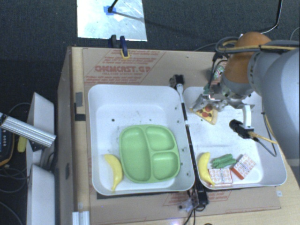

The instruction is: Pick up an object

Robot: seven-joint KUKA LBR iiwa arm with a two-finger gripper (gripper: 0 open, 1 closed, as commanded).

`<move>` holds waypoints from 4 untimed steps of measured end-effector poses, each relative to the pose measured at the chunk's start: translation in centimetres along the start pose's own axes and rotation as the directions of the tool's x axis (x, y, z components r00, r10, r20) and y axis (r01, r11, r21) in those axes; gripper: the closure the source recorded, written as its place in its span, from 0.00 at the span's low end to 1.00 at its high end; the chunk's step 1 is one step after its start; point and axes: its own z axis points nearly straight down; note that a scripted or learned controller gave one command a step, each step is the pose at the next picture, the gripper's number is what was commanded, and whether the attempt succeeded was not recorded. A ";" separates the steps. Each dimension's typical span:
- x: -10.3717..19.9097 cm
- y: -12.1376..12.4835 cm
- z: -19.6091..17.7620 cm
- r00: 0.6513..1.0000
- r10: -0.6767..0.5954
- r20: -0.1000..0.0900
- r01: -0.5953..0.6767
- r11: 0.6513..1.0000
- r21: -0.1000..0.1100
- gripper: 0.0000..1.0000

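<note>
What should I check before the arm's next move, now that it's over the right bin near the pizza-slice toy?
1. Gripper above the right bin, at its far-left corner: ok.
2. Pizza-slice toy directly beneath the gripper: ok.
3. Toy actually held: cannot tell; it looks touched from above, but a grip is not visible.
4. Gripper clear of the divider between the bins: cannot tell; it sits very close.
5. Other right-bin items, banana, green pods and small cartons, out of the way along the near edge: ok.
6. Left bin's green plate and banana undisturbed by the arm: ok.
</note>
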 end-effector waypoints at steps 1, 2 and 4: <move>0.0 0.1 -1.2 1.000 -0.002 0.001 0.002 1.000 -0.004 1.00; -6.5 -8.1 -14.2 1.000 0.004 0.003 -0.004 1.000 0.002 1.00; -8.3 -4.3 -4.9 1.000 0.003 0.000 -0.003 1.000 0.009 0.00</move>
